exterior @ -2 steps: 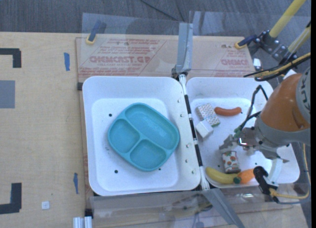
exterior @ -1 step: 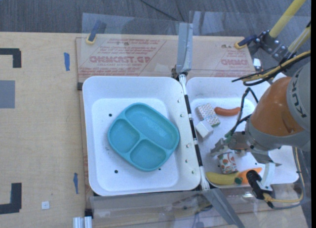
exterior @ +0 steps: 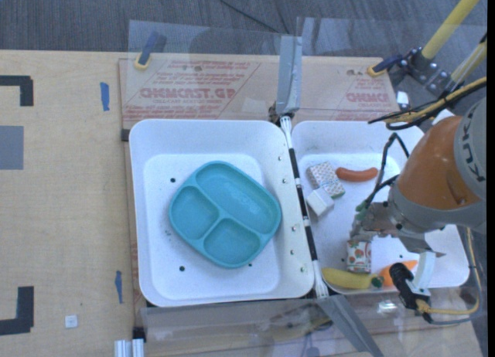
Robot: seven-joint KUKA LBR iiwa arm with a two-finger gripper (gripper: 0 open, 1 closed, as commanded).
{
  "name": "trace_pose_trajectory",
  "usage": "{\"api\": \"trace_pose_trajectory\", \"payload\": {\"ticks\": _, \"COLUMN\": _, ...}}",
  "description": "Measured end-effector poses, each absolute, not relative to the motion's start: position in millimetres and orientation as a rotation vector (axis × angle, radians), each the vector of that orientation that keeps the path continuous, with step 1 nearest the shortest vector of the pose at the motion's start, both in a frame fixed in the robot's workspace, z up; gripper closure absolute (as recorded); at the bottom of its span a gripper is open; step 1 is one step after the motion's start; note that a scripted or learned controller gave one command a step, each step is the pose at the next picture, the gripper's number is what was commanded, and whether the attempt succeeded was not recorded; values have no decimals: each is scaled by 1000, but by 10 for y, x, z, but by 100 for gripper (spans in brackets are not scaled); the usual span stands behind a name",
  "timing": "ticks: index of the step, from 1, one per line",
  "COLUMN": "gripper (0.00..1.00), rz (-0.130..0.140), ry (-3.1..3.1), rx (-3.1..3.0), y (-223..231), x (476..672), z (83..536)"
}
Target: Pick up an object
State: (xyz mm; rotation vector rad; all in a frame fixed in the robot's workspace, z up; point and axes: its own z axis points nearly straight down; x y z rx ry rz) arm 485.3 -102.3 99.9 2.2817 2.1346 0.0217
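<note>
White right bin (exterior: 340,135) is crowded near its front edge; gripper (exterior: 362,232), state unclear, sits above a patterned carton (exterior: 358,255).

The arm (exterior: 441,178) was a rounded grey body with a broad orange band above the wrist, part of a dark letter marking on its grey shell, and black cables looping across it toward the wrist.

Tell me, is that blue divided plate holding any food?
Empty. The blue plate lies flat in the left bin, all three compartments showing bare.
</note>
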Motion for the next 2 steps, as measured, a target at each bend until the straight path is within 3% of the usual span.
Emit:
{"api": "trace_pose_trajectory", "payload": {"ticks": 1, "gripper": 0, "rz": 21, "ry": 2135, "rx": 2282, "y": -1025, "x": 4851, "z": 998}}
{"api": "trace_pose_trajectory", "payload": {"ticks": 2, "gripper": 0, "rz": 16, "ry": 2119, "rx": 2302, "y": -1020, "x": 4842, "z": 893}}
